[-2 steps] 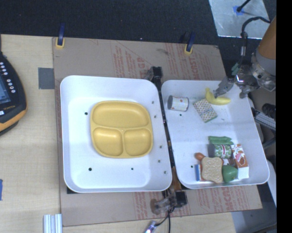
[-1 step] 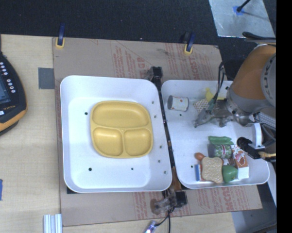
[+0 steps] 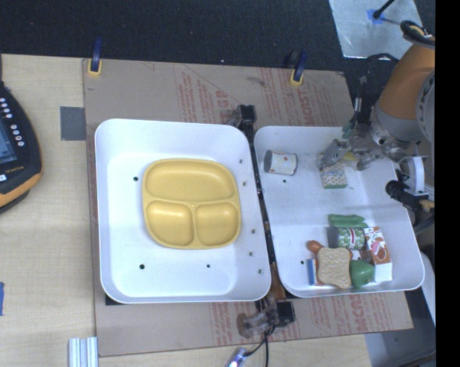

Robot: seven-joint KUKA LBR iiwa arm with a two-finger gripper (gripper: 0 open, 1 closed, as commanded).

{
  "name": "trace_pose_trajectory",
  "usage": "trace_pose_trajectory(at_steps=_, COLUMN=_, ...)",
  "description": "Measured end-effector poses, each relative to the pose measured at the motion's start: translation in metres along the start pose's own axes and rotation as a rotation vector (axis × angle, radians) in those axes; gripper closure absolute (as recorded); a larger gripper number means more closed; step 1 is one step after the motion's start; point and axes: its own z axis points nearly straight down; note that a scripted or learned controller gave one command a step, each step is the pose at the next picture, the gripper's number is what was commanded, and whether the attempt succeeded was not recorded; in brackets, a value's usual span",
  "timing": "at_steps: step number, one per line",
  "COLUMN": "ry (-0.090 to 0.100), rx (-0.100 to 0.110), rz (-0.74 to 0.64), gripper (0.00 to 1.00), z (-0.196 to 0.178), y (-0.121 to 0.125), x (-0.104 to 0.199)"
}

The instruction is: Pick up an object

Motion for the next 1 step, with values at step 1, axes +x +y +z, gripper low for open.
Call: trace_pose_trajectory(at_steps=1, ry=0.000, rx=0.002, rz=-0.002, gripper=0.00, z=0.0009, y=-0.1285, x=0.0340)
